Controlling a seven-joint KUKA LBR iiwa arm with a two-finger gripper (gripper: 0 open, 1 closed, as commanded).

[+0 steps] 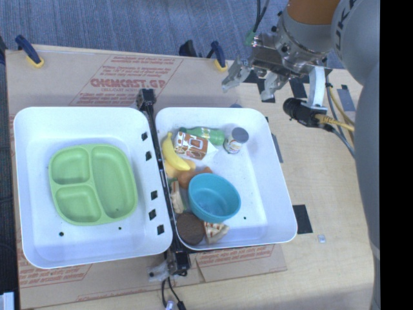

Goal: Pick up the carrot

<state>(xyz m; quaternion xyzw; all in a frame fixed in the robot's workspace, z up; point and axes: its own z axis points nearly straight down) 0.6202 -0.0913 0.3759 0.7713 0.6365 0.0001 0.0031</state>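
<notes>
Only a small orange part of the carrot (pixel 195 174) shows in the right bin (pixel 261 173), wedged between the banana (pixel 171 158) and the blue bowl (pixel 214 197), which covers part of it. My gripper (pixel 251 83) hangs above the bench just beyond the right bin's far rim, up and to the right of the carrot. Its two fingers (pixel 233 75) are spread apart and open, with nothing between them.
The right bin also holds a green-capped bottle (pixel 201 140), a small can (pixel 236 139), a brown round disc (pixel 190 228) and a waffle-like piece (pixel 217 231). A green divided plate (pixel 93 184) lies in the left bin (pixel 32 141). Clamps line the bench's far edge.
</notes>
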